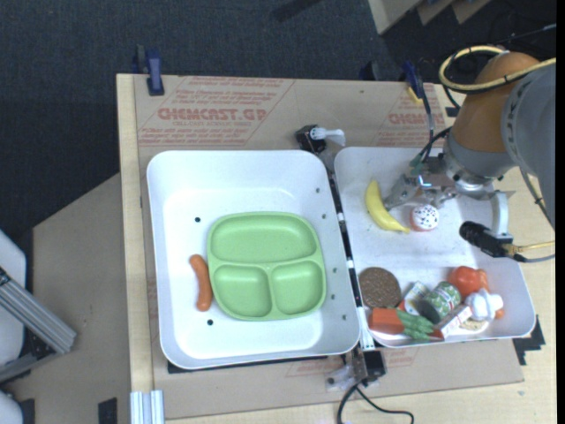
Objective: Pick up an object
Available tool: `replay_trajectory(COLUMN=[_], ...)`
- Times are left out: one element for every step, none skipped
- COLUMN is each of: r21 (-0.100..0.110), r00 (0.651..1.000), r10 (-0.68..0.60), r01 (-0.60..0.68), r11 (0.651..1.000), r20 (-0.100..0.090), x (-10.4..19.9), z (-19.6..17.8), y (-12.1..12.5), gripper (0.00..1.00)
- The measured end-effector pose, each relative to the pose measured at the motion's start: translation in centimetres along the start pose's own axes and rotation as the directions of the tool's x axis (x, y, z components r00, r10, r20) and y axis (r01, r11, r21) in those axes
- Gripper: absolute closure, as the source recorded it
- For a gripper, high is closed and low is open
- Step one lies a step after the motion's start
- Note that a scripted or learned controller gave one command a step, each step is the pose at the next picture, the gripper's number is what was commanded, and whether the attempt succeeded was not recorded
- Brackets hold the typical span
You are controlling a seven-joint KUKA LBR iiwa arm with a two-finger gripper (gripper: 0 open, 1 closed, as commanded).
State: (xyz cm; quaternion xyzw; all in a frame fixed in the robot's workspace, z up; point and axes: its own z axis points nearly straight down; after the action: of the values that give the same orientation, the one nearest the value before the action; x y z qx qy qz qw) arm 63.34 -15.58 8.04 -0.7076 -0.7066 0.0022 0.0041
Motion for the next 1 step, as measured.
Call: replay_trajectory(r21=[-0.004], r00=[1.0], r10=[-0.006], r01=[0.006], r11=[1.0], r20=[-0.001], x=[5.69], z=[-0.38], y=[-2.43], gripper=[0.0])
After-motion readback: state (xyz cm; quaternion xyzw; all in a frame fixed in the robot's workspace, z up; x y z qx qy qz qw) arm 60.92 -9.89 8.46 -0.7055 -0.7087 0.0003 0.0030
